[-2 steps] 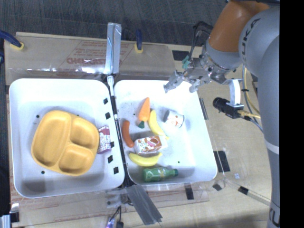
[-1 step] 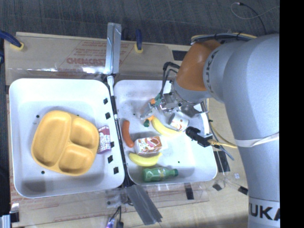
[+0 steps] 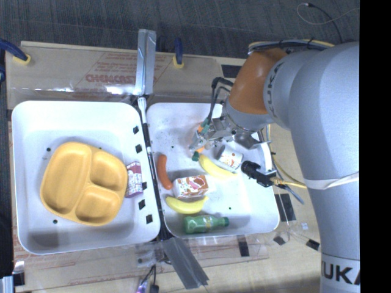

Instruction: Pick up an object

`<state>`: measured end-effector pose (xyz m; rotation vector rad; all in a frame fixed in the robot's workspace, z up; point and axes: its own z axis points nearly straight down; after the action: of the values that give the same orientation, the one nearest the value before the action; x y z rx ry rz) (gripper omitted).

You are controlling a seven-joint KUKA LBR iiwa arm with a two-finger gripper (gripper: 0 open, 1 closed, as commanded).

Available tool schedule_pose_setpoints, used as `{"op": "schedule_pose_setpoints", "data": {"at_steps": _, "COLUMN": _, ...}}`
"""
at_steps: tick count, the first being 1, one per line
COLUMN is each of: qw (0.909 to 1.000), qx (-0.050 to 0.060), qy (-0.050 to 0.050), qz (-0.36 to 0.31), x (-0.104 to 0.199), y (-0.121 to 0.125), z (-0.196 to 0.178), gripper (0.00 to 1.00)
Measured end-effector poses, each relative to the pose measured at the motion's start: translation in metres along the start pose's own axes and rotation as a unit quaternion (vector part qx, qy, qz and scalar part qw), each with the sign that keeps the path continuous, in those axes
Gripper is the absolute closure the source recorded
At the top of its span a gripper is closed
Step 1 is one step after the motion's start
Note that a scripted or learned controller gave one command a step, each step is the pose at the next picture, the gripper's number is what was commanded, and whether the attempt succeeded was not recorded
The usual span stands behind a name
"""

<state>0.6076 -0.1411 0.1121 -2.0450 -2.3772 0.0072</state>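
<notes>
My gripper [image 3: 203, 140] reaches into the right bin [image 3: 263, 215] from the right, low over its upper middle. Its fingertips sit just above the green-tipped end of a yellow banana [image 3: 215, 166]. A small white and red packet [image 3: 230, 159] lies right beside that banana. Further down lie a red and white pouch [image 3: 190, 187], a second banana [image 3: 185, 205], a green bottle [image 3: 204, 223] and an orange carrot-like stick [image 3: 163, 171]. Nothing shows between the fingers.
The left bin [image 3: 30, 224] holds a yellow three-section tray [image 3: 82, 183] and a small dark red packet [image 3: 134, 179] by its right wall. The big grey arm with its orange band [image 3: 253, 87] overhangs the right bin's right side.
</notes>
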Motion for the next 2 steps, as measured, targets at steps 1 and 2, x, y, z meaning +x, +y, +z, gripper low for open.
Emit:
{"op": "schedule_pose_setpoints", "data": {"at_steps": 1, "qw": 1.0, "qx": -0.003, "qy": -0.001, "qz": -0.008, "x": 0.0316, "y": 0.0461, "z": -0.1141, "gripper": 1.0}}
{"op": "schedule_pose_setpoints", "data": {"at_steps": 2, "qw": 1.0, "qx": -0.003, "qy": -0.001, "qz": -0.008, "x": 0.0316, "y": 0.046, "z": -0.1138, "gripper": 0.0}}
